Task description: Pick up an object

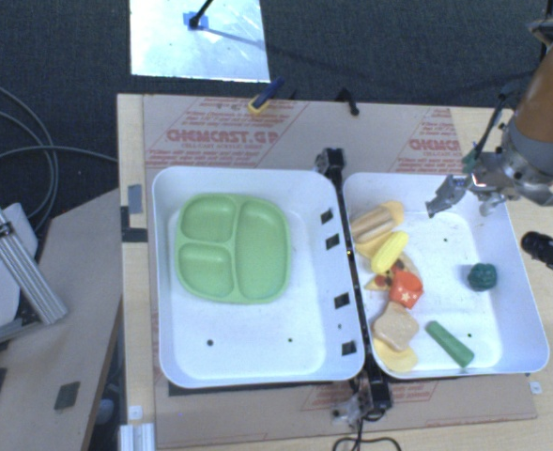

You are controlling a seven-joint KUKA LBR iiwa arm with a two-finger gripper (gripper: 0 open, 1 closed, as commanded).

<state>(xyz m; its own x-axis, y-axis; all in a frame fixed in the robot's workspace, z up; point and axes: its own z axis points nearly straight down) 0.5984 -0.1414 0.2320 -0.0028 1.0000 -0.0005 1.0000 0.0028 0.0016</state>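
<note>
Brown cardboard lies under two white bins, and the gripper (464, 192) hangs with its fingers spread and empty over the right bin (511, 252), near crowded toy food (393, 252); a descent could hit two pieces together.

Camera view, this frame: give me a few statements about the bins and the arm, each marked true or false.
1. The green divided plate lies in the left bin. True.
2. The green cylinder sits on the plate. False: it lies in the right bin, near the front.
3. The gripper holds the yellow corn. False: it hangs over the right bin's far edge with nothing seen in it.
4. The dark green round piece lies apart from the pile of toy food. True.
</note>
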